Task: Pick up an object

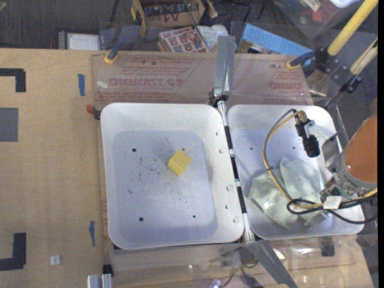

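A small yellow block (pixel 179 162) lies near the middle of the left white bin (pixel 120 125). In the right white bin (pixel 252 125) a crumpled pale, greyish sheet-like thing (pixel 282 191) rests on the floor towards the near side. My gripper (pixel 329 198) is low over the right part of that bin, at the right edge of the crumpled thing, under the orange band (pixel 366 152) of the arm. Cables and the wrist body hide its tip.
A yellow-and-black cable (pixel 273 143) loops from the wrist across the right bin. A raised divider (pixel 231 161) separates the bins. Cardboard (pixel 156 80) lies behind them, with boxes and clutter further back. Wooden bench top (pixel 48 161) extends to the left.
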`<move>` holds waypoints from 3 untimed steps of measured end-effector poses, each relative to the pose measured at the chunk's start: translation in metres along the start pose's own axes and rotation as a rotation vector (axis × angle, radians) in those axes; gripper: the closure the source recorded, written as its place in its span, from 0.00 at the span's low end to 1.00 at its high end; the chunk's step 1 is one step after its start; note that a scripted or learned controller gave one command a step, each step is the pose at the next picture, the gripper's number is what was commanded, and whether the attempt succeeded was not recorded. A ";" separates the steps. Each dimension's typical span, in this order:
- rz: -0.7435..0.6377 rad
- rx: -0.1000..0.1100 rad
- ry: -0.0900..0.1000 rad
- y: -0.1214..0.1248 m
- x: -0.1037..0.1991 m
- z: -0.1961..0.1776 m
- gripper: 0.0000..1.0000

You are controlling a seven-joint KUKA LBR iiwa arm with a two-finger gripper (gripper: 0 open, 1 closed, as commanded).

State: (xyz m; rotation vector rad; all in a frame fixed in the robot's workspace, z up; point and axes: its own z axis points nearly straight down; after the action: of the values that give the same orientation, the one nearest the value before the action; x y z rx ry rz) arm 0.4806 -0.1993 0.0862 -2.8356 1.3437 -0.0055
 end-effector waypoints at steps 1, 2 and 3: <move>-0.361 -0.001 -0.004 -0.006 0.023 0.000 0.00; -0.163 0.015 -0.004 -0.003 0.021 -0.001 0.00; -0.163 0.015 -0.004 -0.003 0.021 -0.001 0.00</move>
State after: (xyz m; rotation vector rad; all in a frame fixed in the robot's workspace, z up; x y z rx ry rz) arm 0.4959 -0.2138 0.0877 -2.9215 1.1033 -0.0105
